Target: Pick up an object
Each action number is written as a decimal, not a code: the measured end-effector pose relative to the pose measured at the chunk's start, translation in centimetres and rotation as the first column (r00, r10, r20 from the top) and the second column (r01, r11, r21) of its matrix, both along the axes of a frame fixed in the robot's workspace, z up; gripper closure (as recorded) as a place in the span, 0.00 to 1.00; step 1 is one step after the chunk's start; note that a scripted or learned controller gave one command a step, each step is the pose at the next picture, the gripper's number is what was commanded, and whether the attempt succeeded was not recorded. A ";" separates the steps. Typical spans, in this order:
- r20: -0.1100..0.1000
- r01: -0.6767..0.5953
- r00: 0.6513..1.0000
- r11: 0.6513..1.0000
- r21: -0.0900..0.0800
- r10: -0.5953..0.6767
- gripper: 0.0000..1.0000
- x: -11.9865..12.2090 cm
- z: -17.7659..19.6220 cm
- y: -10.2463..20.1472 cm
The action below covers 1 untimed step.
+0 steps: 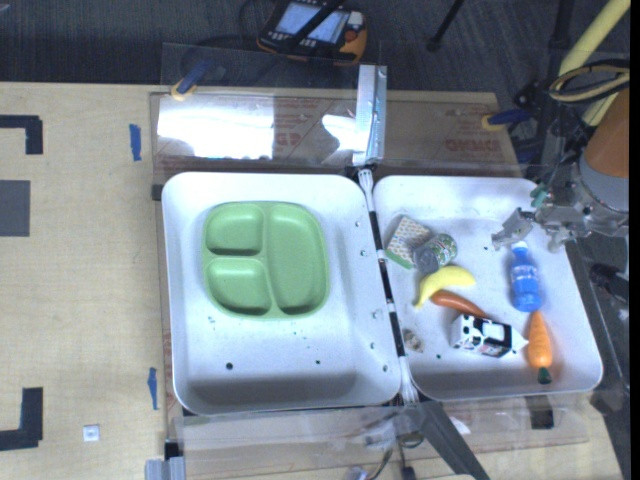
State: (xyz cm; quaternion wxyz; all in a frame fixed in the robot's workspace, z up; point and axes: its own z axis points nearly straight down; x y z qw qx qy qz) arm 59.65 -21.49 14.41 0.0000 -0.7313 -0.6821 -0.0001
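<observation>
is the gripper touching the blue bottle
Apart: the camera view shows white bin floor between the gripper and the blue bottle.

no legible text on the table or in the bins

faint reddish print runs across the brown board [460, 138] behind the bins, too blurred to make out a word. the handheld device [310, 26] beyond the table shows a lit screen whose contents are too small to read. a small black-and-white package [482, 336] in the right bin [575, 368] and the blue bottle [524, 278] beside it carry markings that cannot be deciphered. nothing else bears readable lettering or numbers.
</observation>
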 end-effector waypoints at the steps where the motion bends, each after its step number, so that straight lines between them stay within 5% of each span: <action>1: 0.009 -0.027 1.000 1.000 0.016 0.027 0.00 -0.4 -5.5 0.9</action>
